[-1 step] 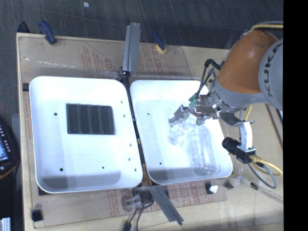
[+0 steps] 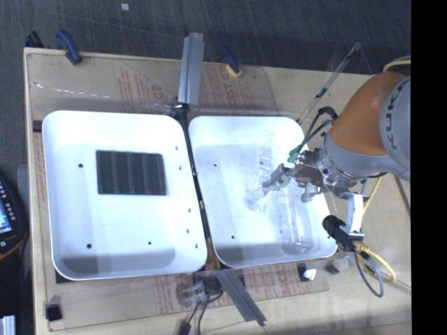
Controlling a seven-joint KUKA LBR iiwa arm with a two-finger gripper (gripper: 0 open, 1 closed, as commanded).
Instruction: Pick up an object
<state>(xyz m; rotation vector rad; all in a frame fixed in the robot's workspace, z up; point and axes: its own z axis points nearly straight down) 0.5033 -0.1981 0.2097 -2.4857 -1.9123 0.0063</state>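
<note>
The gripper (image 2: 279, 179) reaches into the right bin (image 2: 209, 236) over clear objects (image 2: 297, 222). I cannot tell its state. Next: descend and grasp 1.

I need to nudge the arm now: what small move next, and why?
Probably lower the claw slightly toward the clear plastic items in the right bin. It sits over them, but nothing is visibly gripped. The dark ridged block lies far off in the left bin.

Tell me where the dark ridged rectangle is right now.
The dark ridged rectangle lies flat in the left bin, toward its upper middle, across the divider from the right bin where the gripper is.
</note>
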